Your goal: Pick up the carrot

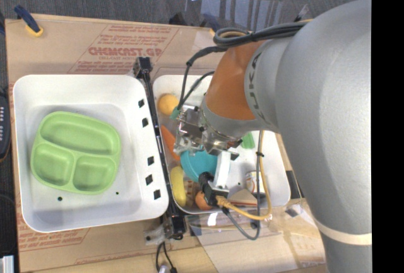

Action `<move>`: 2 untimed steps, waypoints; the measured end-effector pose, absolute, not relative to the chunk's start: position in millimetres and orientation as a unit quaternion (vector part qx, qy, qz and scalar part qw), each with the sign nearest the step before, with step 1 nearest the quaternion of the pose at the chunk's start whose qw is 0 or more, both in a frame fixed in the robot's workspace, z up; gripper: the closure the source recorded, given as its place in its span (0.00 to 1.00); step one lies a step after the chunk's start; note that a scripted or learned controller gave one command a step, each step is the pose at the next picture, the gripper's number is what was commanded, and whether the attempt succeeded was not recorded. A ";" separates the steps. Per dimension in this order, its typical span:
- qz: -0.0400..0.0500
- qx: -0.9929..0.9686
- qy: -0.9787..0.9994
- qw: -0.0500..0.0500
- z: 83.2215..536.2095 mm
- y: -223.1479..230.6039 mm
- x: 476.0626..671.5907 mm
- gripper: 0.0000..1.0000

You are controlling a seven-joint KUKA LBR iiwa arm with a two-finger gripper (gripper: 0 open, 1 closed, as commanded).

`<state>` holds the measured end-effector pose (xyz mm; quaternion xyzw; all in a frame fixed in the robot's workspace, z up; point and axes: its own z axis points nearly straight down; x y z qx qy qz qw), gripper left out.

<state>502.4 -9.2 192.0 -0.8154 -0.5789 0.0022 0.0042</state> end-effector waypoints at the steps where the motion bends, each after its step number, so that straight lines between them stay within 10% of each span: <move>1: 0.005 -0.707 -0.707 0.006 190.0 2.9 474.7 1.00; 2: 0.002 -0.741 -0.672 0.002 192.0 74.4 475.8 1.00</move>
